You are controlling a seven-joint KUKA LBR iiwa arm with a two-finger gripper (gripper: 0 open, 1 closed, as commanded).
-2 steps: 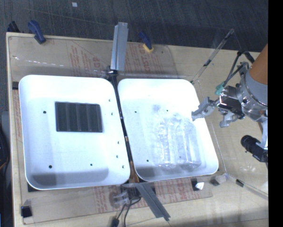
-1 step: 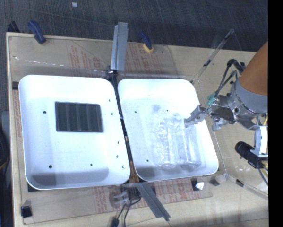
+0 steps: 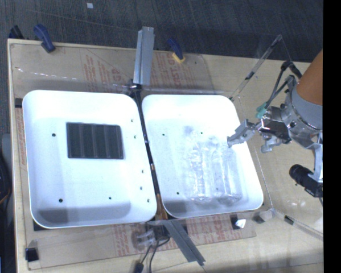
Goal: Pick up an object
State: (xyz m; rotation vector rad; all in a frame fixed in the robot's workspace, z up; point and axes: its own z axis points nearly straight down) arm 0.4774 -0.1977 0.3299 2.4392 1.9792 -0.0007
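Gripper [image 3: 238,136] parked over the right bin's [image 3: 159,152] near edge, probably lining up a grab. Can't tell open or closed. Clear plastic bottles [image 3: 213,172] lying just below-left of it, untouched so far.

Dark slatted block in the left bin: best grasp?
Judging by its pose, come straight down on the dark slatted block and pinch across its shorter front-to-back span. It lies flat, well clear of the left bin's walls, long side running left-right. The gripper sits over the right bin's edge.
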